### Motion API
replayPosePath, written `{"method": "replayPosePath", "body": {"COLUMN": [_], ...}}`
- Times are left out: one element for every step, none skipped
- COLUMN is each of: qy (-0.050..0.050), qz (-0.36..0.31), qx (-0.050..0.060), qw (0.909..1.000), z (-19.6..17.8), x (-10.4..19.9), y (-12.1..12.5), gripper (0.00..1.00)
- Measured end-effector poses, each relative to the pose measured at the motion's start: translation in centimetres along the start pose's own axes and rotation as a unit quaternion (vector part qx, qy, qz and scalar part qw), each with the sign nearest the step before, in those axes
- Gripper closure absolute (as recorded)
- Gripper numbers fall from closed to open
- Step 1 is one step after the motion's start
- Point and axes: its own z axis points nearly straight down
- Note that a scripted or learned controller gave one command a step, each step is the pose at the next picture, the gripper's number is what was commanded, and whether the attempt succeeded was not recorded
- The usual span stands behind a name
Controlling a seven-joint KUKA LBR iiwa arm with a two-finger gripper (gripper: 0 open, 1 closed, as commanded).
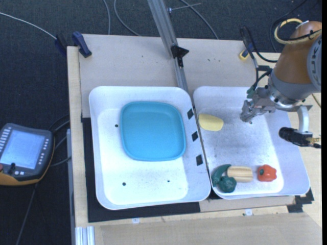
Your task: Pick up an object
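Note:
In the right bin (286,152) lie a yellow lemon-like piece (210,122) near its left wall, a dark green toy vegetable (224,178), a tan cylinder (240,174) and a red pepper (265,173) along the front edge. My gripper (248,117) hangs over the upper middle of this bin, right of the yellow piece and apart from it. Nothing shows between its fingers.
The left bin (102,137) holds a blue square plate (152,130). A metal pole (164,22) slants down to the gap between the bins. Cables lie on the dark floor behind the bench, and a teach pendant (23,152) sits at the left.

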Motion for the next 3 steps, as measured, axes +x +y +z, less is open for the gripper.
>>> {"method": "replayPosePath", "body": {"qy": [0.0, 0.0, 0.0], "qz": [0.0, 0.0, 0.0], "qx": [0.0, -0.001, 0.0], "qw": [1.0, 1.0, 1.0], "z": [-4.4, -9.6, -14.4], "x": [-0.2, 0.8, 0.8], "y": [-0.4, -0.7, -0.6], "gripper": [1.0, 1.0, 1.0]}}
